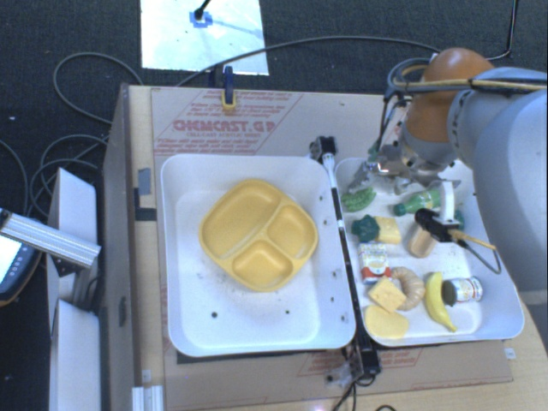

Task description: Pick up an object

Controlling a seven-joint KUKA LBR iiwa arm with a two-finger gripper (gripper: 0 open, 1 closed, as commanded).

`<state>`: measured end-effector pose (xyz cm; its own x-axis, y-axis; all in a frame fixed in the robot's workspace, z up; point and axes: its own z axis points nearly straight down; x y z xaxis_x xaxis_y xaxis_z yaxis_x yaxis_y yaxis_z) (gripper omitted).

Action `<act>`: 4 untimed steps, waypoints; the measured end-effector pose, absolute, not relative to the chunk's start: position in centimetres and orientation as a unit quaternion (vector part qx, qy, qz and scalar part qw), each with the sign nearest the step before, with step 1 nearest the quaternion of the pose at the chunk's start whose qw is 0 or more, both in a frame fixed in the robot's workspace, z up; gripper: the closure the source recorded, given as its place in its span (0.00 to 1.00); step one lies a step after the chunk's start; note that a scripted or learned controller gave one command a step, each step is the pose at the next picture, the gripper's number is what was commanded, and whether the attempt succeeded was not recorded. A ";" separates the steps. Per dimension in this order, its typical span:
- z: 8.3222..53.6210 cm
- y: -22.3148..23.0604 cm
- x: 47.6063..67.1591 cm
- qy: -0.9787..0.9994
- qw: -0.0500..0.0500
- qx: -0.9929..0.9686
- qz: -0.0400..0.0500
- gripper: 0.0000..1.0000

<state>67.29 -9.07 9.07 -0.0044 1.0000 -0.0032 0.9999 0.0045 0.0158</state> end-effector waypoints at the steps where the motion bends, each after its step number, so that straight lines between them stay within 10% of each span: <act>1: 9.1 -9.1 61.9 0.708 0.007 0.707 0.006 0.00; 2: 9.1 -9.1 53.9 0.707 0.007 0.707 0.006 0.00; 3: 8.5 -13.7 63.8 0.708 0.001 0.706 0.000 0.00; 4: 8.4 -9.9 59.7 0.708 0.000 0.706 0.000 0.00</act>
<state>59.66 -9.92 8.44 -0.0032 1.0000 0.0004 1.0000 0.0032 0.0007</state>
